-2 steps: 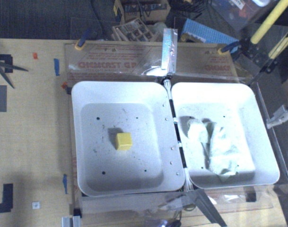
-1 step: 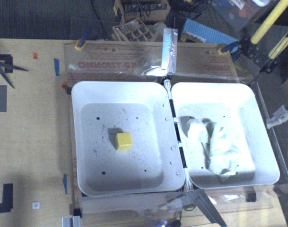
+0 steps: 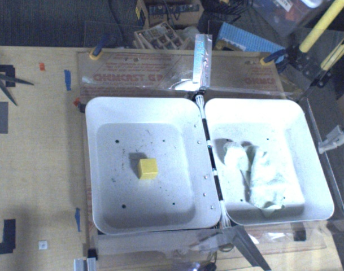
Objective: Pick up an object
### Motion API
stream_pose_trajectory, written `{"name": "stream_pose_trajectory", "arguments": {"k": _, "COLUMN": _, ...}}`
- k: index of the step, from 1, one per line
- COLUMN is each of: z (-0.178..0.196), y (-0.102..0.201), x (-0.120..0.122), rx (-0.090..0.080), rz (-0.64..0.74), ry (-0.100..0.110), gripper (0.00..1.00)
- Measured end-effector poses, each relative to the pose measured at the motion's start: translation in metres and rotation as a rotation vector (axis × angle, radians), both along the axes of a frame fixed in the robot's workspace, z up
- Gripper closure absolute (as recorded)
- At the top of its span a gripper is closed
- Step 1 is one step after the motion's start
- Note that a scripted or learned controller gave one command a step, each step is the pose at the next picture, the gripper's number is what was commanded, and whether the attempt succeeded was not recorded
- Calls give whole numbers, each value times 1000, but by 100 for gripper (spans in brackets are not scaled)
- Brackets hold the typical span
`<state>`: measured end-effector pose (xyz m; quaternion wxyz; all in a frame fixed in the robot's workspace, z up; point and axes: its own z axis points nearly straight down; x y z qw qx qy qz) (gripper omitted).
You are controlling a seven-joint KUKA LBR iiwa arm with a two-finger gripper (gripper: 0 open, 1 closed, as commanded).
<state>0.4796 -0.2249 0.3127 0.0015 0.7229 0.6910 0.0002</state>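
Reaching for the yellow block (image 3: pixel 148 169) looks like the step in hand, and from where I stand nothing has been lifted yet. It sits by itself on the flat floor of the left bin (image 3: pixel 101 123), a little left of the middle, well apart from every wall. That should make it an easy target: a straight drop from above, jaws spread wider than the block, lined up with two of its flat sides and not its corners, then closing once they reach low on it. I cannot tell how the jaws stand just now.

It is a small cube, bright yellow, with crisp edges and a short shadow on its left. It looks solid and light, and would likely slide on the smooth plastic if nudged from one side, so an even squeeze matters.

Over in the right bin (image 3: pixel 307 129) lies a crumpled white cloth (image 3: pixel 256 174), pale against the pale floor and harder to read; I would judge it the poorer choice. Both bins rest on the tabletop (image 3: pixel 42 151).
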Motion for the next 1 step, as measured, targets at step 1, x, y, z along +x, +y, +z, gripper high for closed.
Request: {"name": "stream_pose_trajectory", "arguments": {"k": 1, "z": 0, "y": 0, "x": 0, "rx": 0, "rz": 0, "ry": 0, "gripper": 0}}
